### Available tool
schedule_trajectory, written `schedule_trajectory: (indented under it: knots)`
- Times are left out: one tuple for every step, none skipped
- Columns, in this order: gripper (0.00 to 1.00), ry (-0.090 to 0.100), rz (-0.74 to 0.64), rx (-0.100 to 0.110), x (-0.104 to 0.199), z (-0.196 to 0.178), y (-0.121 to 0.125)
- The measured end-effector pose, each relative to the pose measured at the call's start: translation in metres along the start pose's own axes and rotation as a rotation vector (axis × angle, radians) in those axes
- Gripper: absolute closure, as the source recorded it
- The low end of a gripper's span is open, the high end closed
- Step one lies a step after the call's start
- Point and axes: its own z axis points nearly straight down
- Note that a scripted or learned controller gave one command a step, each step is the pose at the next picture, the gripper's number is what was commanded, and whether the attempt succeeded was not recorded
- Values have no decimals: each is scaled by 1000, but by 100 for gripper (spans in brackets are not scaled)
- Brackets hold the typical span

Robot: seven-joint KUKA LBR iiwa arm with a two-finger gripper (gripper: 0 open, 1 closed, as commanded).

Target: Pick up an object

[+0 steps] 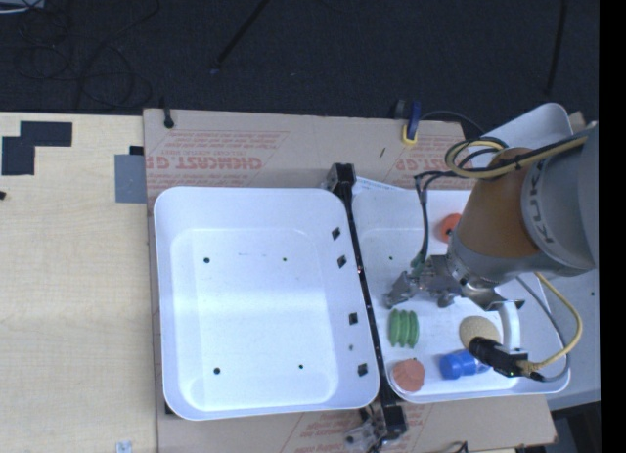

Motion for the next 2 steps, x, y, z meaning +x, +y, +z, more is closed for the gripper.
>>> schedule_trajectory:
  knots:
    - [100, -1, 6, -5, -2, -11, 3]
    - [100, -2, 0, -8, -4, 0, 42]
